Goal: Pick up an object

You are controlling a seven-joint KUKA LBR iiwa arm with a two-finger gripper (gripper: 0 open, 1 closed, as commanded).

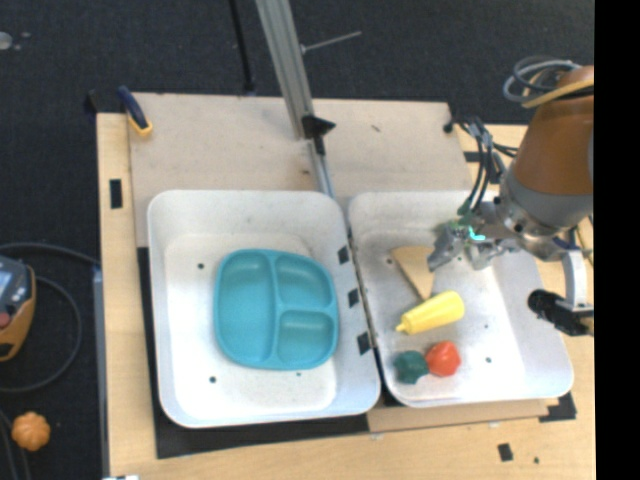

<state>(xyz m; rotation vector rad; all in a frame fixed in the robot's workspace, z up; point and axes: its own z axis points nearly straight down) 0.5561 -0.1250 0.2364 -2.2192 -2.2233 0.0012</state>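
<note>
You'll see a slanted aluminium rail (pixel 288 58) crossing the bench's (pixel 240 148) far edge — a checkered tag at its top. A blue-handled clamp (pixel 134 110) grips the far-left corner. Off the bench to the left, an orange ball (pixel 30 430) lies on dark carpet (pixel 60 28) — an orange-edged device (pixel 14 306) beside cables.

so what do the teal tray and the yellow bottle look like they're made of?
Teal tray: likely moulded plastic, matte, uniform colour with soft rounded compartment edges. Yellow bottle: probably plastic too, smooth with a slight sheen and a tapered nozzle; rubber can't be ruled out.
</note>
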